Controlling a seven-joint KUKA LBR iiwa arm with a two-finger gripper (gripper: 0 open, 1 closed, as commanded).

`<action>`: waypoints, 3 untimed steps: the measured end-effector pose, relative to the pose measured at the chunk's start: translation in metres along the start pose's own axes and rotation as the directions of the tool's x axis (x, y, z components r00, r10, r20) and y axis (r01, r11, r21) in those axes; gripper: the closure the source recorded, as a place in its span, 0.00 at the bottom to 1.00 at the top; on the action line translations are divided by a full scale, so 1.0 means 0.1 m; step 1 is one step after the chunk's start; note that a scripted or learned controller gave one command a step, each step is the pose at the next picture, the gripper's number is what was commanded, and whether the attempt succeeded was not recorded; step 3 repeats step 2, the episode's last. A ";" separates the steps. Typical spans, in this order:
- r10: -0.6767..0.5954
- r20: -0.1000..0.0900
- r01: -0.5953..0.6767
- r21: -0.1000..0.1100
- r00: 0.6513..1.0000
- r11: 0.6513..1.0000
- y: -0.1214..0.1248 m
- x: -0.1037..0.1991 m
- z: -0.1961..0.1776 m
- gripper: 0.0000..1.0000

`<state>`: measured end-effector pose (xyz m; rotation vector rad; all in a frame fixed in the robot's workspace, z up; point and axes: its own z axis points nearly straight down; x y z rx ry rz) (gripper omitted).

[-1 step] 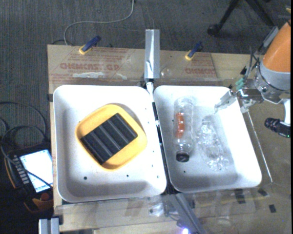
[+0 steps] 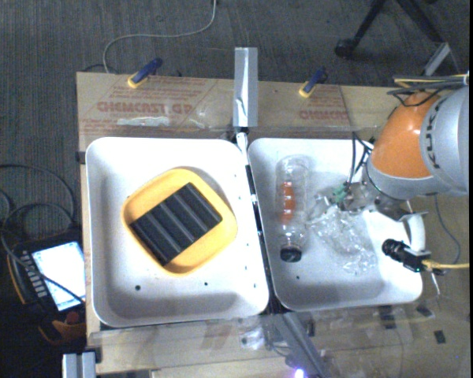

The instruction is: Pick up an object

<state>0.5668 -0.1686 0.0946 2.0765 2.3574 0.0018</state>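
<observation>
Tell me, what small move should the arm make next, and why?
Probably lower the end effector onto the crumpled clear plastic in the right bin. It hangs just above that plastic's upper edge, with the clear bottle lying farther to the left.

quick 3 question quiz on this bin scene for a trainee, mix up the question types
1. True or false: the yellow tray lies in the left bin.
2. What lies left of the crumpled plastic in the right bin? A) a bottle B) a mug C) a spoon
3. Fill in: the bottle's dark cap points toward the ____ edge of the picture.

Key
1. True
2. A, the clear bottle
3. Bottom
</observation>
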 end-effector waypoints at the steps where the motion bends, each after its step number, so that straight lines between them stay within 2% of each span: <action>1: -0.002 -0.005 0.002 -0.001 1.000 1.000 0.01 0.02 -0.09 1.00; 2: 0.102 0.001 -0.102 0.001 0.995 0.995 0.53 0.73 -0.91 1.00; 3: 0.102 0.001 -0.102 0.001 0.995 0.995 0.53 0.73 -0.91 1.00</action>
